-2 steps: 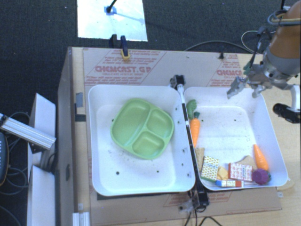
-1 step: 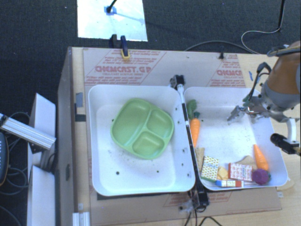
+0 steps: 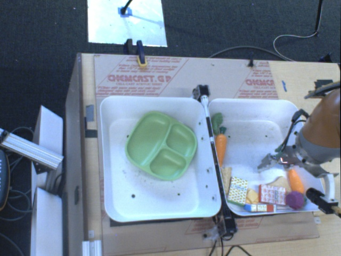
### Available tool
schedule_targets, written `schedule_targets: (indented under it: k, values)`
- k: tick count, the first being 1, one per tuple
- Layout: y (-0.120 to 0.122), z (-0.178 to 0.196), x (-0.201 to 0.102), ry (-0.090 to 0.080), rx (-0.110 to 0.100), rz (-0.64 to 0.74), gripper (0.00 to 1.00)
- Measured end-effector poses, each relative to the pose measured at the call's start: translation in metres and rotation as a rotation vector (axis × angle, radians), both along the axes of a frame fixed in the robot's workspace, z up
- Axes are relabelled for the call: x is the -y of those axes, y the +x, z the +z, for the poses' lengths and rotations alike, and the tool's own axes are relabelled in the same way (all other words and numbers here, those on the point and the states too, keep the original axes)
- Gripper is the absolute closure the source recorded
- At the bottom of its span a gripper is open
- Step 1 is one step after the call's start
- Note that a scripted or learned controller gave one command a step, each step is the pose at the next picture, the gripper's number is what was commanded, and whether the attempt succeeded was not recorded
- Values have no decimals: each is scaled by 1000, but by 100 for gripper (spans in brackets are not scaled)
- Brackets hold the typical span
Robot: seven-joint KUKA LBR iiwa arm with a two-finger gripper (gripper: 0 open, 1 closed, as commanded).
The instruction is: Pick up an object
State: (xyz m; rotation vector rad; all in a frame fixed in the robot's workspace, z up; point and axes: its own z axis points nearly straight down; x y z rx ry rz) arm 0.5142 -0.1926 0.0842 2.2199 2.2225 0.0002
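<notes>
Several small toy foods crowd the right white bin (image 3: 250,116); nearest the gripper (image 3: 277,161) lies a stubby orange plastic piece (image 3: 296,181), beside a purple ball (image 3: 295,199). It looks light, stiff and slick (likely hollow), best pinched across its narrow middle. Whether the tool is clenched or released cannot be told here; nothing visibly sits in it.
</notes>
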Motion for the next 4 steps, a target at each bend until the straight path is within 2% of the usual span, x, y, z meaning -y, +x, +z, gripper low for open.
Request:
schedule_targets:
  k: [1, 2, 3, 4]
  values:
    - [1, 11, 0, -1, 4, 0, 100]
    - [1, 11, 0, 0, 4, 0, 0]
    - [2, 21, 0, -1, 6, 1, 100]
    - [2, 21, 0, -1, 6, 1, 0]
